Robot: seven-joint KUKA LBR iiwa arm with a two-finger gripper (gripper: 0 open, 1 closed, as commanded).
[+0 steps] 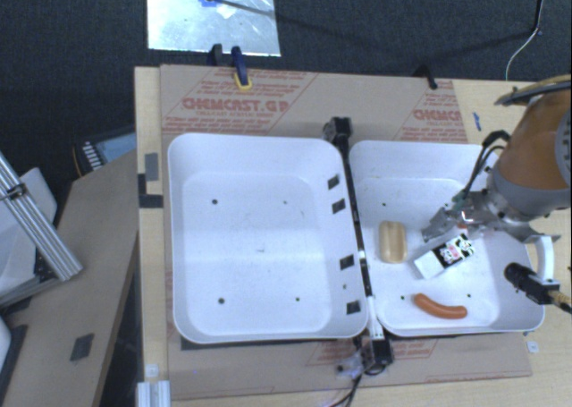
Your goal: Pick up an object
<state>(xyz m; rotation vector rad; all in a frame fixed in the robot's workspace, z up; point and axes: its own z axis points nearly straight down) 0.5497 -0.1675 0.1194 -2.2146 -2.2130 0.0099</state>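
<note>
Nearest the lower edge of the surface, at the front of the right bin, lies a sausage, reddish-orange, stretched out flat on the white floor. Just behind it and a little to the right sits a small white box with a black printed end, tilted at an angle. To the left of the box, apart from it, is a tan bread-like piece, lying flat not far from the divider between the two bins.

The end effector has its tip right above the box's upper corner, low over the bin floor; from where I stand I cannot tell whether it is spread or closed, as the metal parts blur together. Nothing looks lifted: all three objects rest on the bin floor. The arm, with its orange band, comes in from the right over the bin's rim.

The left bin sits alongside, touching the right one along the black-clipped seam.

Farther back, the brown board under the bins carries red lettering, with a yellow-and-blue clamp on its far edge. Beyond that, a shiny metal sheet lies on the dark floor
</note>
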